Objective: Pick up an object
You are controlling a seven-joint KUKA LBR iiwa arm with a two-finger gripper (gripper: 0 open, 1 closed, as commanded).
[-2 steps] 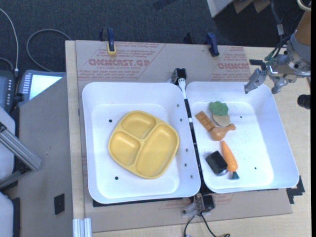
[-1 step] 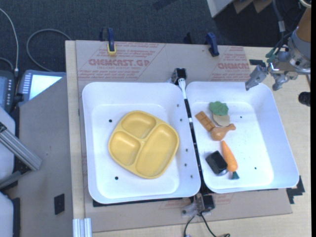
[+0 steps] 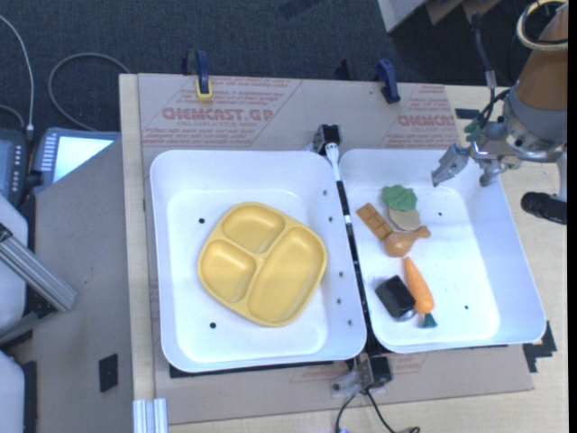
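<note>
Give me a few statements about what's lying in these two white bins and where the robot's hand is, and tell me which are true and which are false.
1. The yellow divided plate lies in the left bin. True.
2. The carrot lies on the yellow divided plate. False: it lies in the right bin, beside a small black object.
3. The hand is over the upper part of the right bin. True.
4. The hand is gripping the chicken drumstick. False: the drumstick lies on the bin floor, apart from the hand.
5. A green leafy piece lies just above the drumstick in the picture. True.
</note>
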